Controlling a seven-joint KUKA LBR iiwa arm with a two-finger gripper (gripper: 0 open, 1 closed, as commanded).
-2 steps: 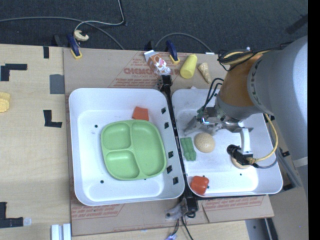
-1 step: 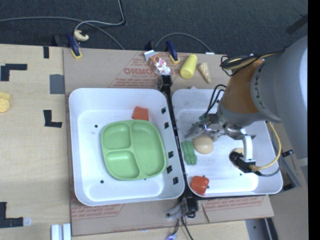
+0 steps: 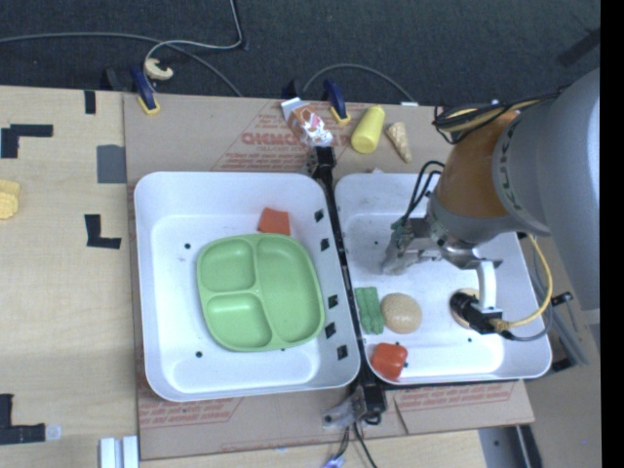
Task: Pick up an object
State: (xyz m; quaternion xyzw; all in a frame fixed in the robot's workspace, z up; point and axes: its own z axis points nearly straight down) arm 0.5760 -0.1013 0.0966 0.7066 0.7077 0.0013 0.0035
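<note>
The arm leans in over the right-hand bin, and its gripper hangs low above the bin's bare white floor, near the wall between the two bins. From where I stand I cannot tell how the gripper is set, because the wrist and its cabling crowd that spot; nothing shows in its grasp.

The likeliest things to pick lie just below the gripper, toward the near edge of the bench: a tan bread roll close underneath, a green block down and to its left against the dividing wall, and a red piece further down by the bin's front rim. Far to the gripper's left, in the other bin, sit a green divided plate and an orange block.

As I judge it, the gripper is over empty floor, so a straight descent here would likely grab nothing. The roll is round and may squirt sideways if caught off-centre. The green block hugs the wall, which could leave no room for a finger on that side. The loose yellow cable by the wrist might also snag or drag across the items.
</note>
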